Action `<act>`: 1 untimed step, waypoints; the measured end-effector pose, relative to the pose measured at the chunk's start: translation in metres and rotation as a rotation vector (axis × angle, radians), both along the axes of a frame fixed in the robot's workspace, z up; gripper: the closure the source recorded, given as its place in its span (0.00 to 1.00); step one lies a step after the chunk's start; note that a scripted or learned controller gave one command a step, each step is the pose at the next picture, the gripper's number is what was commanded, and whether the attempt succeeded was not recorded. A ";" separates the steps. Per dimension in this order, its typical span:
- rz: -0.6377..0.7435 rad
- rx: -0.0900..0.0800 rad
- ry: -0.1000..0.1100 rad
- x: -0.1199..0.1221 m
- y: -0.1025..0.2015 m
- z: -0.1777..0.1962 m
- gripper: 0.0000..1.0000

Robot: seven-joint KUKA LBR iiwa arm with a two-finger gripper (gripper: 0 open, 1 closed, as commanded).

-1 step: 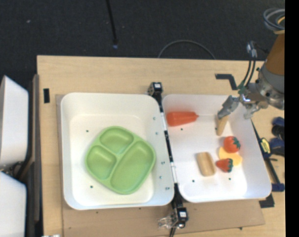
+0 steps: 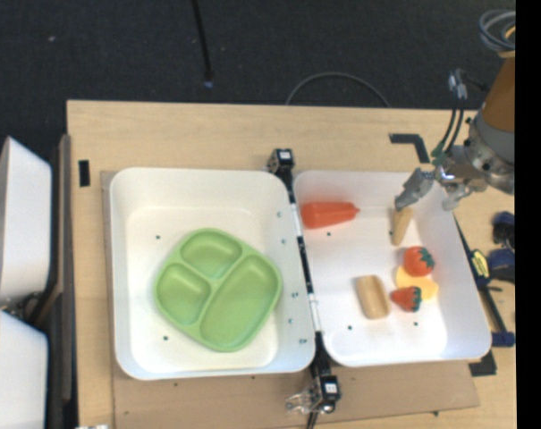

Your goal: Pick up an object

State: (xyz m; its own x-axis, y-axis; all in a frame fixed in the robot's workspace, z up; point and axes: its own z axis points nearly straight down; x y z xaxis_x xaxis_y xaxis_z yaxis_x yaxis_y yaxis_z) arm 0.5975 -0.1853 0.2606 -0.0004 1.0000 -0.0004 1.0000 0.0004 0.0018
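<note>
In the camera view, a wooden worktop point(image 2: 198, 137) carries two shallow white bins side by side. The left bin point(image 2: 136, 195) holds a green divided plate point(image 2: 218, 289) with three compartments, lying slightly toward seven o'clock of the bin's middle. The right bin point(image 2: 458, 329) holds the toy foods: an orange carrot point(image 2: 329, 214) at ten o'clock, a tan bread roll point(image 2: 371, 296) near six o'clock, and a cluster at four o'clock made of a tomato point(image 2: 418, 260), a yellow piece point(image 2: 415, 280) and a strawberry point(image 2: 407, 298), all touching. A pale tan wedge point(image 2: 401, 226) stands at one o'clock. The hand point(image 2: 431, 190) hangs just above that wedge; whether its fingers are spread or pressed together cannot be told.
</note>
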 end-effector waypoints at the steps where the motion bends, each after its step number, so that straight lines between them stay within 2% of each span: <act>1: 0.002 -0.002 0.005 0.010 0.000 -0.050 0.00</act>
